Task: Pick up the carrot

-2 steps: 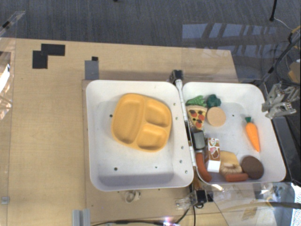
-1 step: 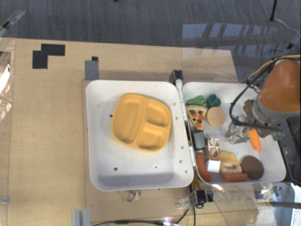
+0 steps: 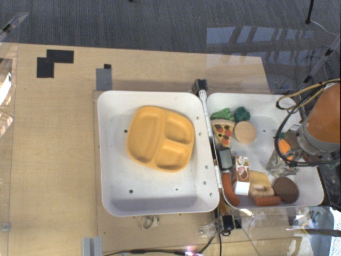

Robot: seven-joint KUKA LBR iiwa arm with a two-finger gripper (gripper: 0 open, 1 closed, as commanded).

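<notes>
- We see the grey arm (image 3: 325, 119) with its orange band reach in from the right, over the right bin (image 3: 266, 101).
- The tool (image 3: 282, 156) hangs low over that bin, near its right side.
- The carrot (image 3: 285, 147) is a small orange shape right at the tool, partly hidden by it. We cannot tell if the tool is open or closed, or if it has hold of the carrot.
- Just below the tool lies a brown round thing (image 3: 286, 189).
- To the left of the tool lie a tan round disc (image 3: 245, 132), a pizza slice (image 3: 222, 132), a leafy green piece (image 3: 222, 113) and a dark green lump (image 3: 242, 113).
- Lower left of the tool sit a red and white box (image 3: 242, 169), a yellow bread-like piece (image 3: 259, 181) and two sausages (image 3: 229, 190). The box has print on it, but it is too small for us to read.
- Far to the left of the tool, the left bin (image 3: 120, 188) holds a yellow tray (image 3: 160, 137) with three parts.
- Both bins sit on the wooden bench (image 3: 53, 159).
</notes>
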